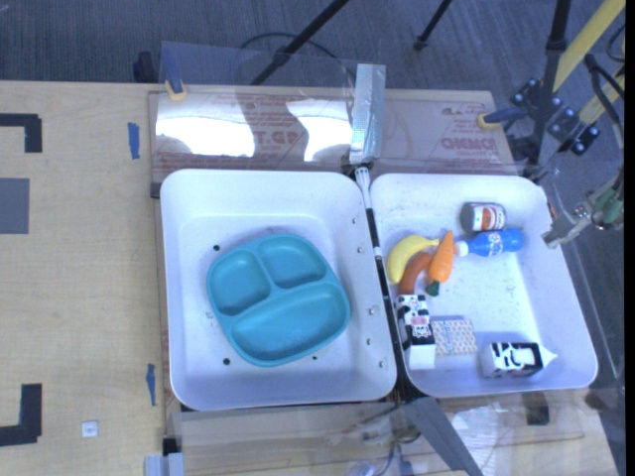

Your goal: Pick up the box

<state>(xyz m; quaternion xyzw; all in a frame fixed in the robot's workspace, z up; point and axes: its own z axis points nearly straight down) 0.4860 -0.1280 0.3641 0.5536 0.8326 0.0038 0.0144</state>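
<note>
A flat box (454, 337) with a small red-and-white pattern lies in the right bin (556, 296), near its front. A black-and-white carton (415, 323) lies against the box's left side. Another black-and-white carton (515, 358) lies at the bin's front right corner. My gripper (573, 226) is at the view's right edge, just past the right bin's far right rim, well away from the box and with nothing seen in it.
The right bin also holds a can (483, 216), a blue bottle (493, 243), a banana (407, 256) and a carrot (442, 260). A blue divided plate (278, 297) lies in the left bin (189, 226). Tripod legs and stands are behind the bench.
</note>
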